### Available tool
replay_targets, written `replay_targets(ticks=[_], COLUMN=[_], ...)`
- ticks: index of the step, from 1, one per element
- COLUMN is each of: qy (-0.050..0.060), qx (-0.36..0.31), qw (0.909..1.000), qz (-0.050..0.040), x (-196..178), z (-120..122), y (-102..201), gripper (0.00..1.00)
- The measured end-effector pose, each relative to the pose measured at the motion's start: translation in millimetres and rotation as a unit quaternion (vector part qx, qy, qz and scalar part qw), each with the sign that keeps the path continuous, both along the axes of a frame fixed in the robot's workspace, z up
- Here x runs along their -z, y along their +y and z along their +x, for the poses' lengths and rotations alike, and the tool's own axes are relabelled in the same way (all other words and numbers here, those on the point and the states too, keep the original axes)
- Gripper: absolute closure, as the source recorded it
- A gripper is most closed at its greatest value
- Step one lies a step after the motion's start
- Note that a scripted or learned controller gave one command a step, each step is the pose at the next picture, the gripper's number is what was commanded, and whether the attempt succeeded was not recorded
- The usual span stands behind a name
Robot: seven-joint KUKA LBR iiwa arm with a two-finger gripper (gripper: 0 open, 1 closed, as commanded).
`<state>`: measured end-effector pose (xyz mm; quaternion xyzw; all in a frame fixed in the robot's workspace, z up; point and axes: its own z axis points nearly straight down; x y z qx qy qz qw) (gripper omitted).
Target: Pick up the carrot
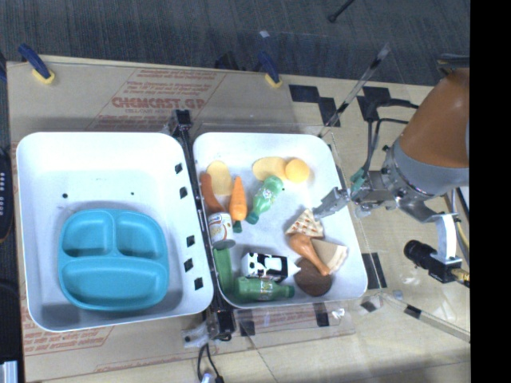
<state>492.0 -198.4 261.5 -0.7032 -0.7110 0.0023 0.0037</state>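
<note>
The carrot (pixel 238 197) lies in the right bin (pixel 319 147), between a sausage (pixel 209 191) and a green bottle (pixel 264 199). The hand (pixel 329 204) is over the bin's right side, holding nothing. I cannot tell if it is open.

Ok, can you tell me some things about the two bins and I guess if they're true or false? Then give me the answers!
1. The carrot lies in the right bin. True.
2. The gripper is holding the carrot. False: it sits near the bin's right wall, apart from the carrot.
3. The blue tray is in the left bin. True.
4. The carrot lies on the blue tray. False: it lies among the toy food in the right bin, beside the green bottle.
5. A toy cow stands in the left bin. False: it stands near the right bin's front, just above another green bottle.
</note>
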Motion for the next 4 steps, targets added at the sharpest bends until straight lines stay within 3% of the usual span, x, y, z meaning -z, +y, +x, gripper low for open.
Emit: replay_targets(ticks=[1, 2, 3, 4], qy=[-0.012, -0.007, -0.004, -0.024], qx=[-0.093, -0.1, 0.287, 0.382], qw=[0.9956, 0.9949, 0.9578, 0.9239], qz=[-0.0028, -0.0031, -0.0014, -0.001], x=[145.2, 136.6, 130.4, 160.7], z=[-7.1, -8.1, -13.9, -2.3], y=[66.1, 65.7, 97.7, 104.3], gripper=[0.0, 1.0, 1.0, 1.0])
